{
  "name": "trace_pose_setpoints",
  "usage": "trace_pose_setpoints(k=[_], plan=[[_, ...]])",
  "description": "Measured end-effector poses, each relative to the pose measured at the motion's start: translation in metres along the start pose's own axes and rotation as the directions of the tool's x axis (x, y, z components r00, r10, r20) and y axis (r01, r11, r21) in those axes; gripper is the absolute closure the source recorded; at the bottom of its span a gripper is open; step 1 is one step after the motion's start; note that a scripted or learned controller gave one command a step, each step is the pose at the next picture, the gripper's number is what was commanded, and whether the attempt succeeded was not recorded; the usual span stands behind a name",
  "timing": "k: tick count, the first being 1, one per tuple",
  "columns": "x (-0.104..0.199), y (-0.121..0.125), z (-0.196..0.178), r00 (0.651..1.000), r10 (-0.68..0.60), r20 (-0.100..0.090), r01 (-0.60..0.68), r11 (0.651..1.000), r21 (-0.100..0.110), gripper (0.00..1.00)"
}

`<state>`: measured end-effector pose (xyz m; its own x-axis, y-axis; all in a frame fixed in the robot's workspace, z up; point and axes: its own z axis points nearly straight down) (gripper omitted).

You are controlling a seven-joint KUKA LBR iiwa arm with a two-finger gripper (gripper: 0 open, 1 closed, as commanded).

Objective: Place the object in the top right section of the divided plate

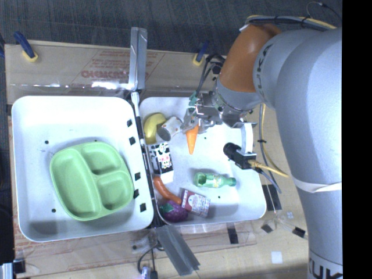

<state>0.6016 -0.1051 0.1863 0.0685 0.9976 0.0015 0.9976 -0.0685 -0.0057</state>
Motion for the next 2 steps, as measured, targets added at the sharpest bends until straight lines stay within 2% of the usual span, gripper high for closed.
trace_pose_setpoints(k=[1, 2], plan=[[0.072, -0.063, -0.004, 0.999, -0.043, 0.001, 0.043, 0.999, 0.0, 1.0], [0.135, -0.107, -0.003, 0.973, -0.232, 0.002, 0.232, 0.973, 0.001, 1.0]])
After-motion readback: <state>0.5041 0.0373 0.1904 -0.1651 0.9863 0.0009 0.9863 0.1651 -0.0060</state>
